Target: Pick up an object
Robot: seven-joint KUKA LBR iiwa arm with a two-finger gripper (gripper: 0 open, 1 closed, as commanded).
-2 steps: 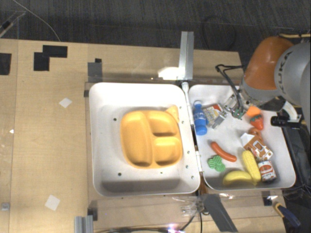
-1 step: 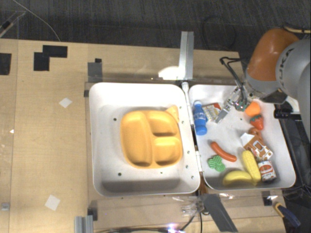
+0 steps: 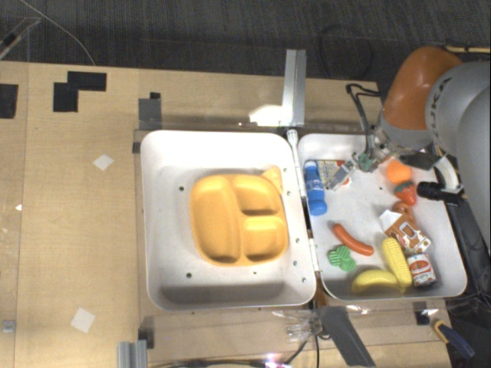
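Observation:
My gripper (image 3: 365,159) hangs low over the back of the right bin (image 3: 453,278), under the grey arm with its orange band (image 3: 414,83). Just to its left lies a small white and red packet (image 3: 331,172), and beside that a blue bottle (image 3: 314,188) rests along the bin's left wall. An orange fruit (image 3: 398,172) and a small red-orange piece (image 3: 406,194) sit just right of the gripper. Farther forward are a sausage (image 3: 353,238), a green toy (image 3: 342,258), a banana (image 3: 376,280), a corn cob (image 3: 396,259), a carton (image 3: 406,232) and a can (image 3: 421,270).
The left bin (image 3: 165,282) holds a yellow divided tray (image 3: 238,218). A metal post (image 3: 294,90) stands behind the seam between the bins. Black cables (image 3: 360,98) run near the arm at the right bin's back edge.

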